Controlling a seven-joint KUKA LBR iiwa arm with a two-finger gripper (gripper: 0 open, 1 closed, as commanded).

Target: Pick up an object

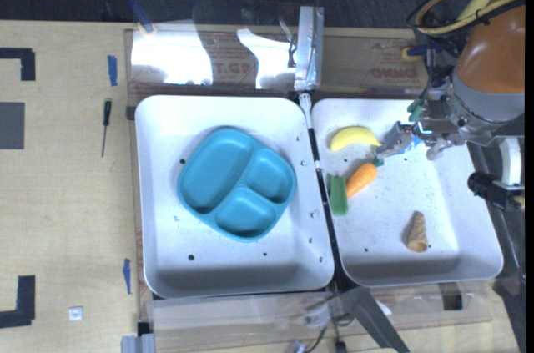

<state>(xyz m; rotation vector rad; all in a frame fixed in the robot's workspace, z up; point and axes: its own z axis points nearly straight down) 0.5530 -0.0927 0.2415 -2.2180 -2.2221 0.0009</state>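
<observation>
While its grey two-finger gripper hovers in the right white bin, the arm holds nothing.
Fingers appear parted beside a yellow plastic banana; orange toy carrot just below (touching a green piece); descending squarely over one object should avoid nudging neighbours.

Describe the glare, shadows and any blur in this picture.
Camera view: strong glare on the clear sheet behind the left bin; soft, short shadows under the blue tray, banana and carrot; lighting even across both bins; the hand looks slightly soft, its details hard to read.
</observation>
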